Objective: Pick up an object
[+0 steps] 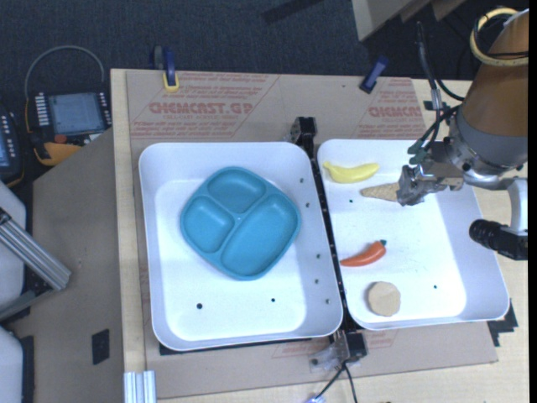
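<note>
Camera view: claw [409, 193] overlaps the cone [379, 193]'s right end, its finger spread unreadable.

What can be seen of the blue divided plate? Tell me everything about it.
The blue divided plate is a rounded, glossy dish, plastic by its look, moulded into three compartments: two smaller ones toward the far and left sides and one larger one toward the near right. Raised ridges separate them. It lies flat and upright, turned at an angle, near the middle of the left white bin, resting on the bin's floor. Nothing lies in its compartments and nothing else touches it.
</note>
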### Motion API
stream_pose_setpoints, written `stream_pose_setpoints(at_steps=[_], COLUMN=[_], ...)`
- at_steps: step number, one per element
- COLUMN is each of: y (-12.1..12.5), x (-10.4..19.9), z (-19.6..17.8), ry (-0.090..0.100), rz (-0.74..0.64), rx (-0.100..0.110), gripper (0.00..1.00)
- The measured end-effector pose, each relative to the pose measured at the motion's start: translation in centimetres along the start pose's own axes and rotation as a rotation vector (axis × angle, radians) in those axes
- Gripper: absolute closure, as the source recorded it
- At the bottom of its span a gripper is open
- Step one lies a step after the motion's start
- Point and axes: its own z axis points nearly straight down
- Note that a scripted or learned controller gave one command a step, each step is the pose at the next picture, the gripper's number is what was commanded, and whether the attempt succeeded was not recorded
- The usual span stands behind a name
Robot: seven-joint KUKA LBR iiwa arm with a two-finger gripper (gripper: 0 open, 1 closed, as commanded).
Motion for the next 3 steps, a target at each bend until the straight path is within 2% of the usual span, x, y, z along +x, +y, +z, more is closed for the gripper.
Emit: stream_pose_setpoints(at_steps=[2, 3], y=[2.8, 4.0], x=[10.1, 14.2], z=[1.3, 2.7], ry=[-0.002, -0.001], rz=[0.000, -0.002], rx=[-0.006, -0.005], gripper=[1.00, 1.00])
